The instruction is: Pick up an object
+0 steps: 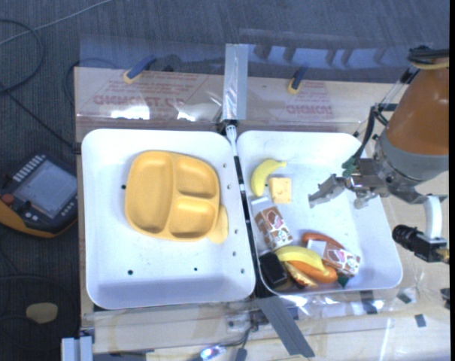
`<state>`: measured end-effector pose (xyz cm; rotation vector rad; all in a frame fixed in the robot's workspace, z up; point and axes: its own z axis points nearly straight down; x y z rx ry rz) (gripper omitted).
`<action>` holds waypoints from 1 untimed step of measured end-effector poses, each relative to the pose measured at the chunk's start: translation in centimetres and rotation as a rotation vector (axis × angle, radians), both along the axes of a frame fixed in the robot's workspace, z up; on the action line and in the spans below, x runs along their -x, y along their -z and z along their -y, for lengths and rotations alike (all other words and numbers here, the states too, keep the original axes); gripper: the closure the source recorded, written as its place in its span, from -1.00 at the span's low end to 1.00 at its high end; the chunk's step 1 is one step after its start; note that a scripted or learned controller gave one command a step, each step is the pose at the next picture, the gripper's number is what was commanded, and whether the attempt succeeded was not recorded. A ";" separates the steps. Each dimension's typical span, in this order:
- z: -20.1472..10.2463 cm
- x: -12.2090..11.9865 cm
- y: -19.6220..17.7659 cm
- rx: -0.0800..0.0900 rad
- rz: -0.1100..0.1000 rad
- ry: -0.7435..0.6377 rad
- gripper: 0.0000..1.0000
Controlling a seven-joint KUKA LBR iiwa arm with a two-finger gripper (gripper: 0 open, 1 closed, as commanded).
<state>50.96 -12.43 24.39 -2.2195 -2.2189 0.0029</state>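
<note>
The right bin (317, 150) holds several small items. A small yellow banana (265, 173) lies at its left side, with a pale yellow block (282, 189) touching it. Below them sits a brown and white packet (273, 227). In the near corner a yellow toy banana (302, 258), a red item (320, 241), a red and white wrapper (344, 260) and a black piece (272, 270) are heaped together. My gripper (341, 195) hovers over the right half of this bin, its fingers spread open with nothing between them, right of the yellow block.
A yellow divided plate (174, 195) lies in the left bin (107, 277). A ridge between the bins runs down the middle. A handheld pendant (39, 194) rests on the floor at the left. Yellow clamps (139, 68) sit on the back board.
</note>
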 end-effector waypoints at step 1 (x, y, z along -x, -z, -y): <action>-0.8 -4.1 11.7 0.002 0.014 -0.256 -1.00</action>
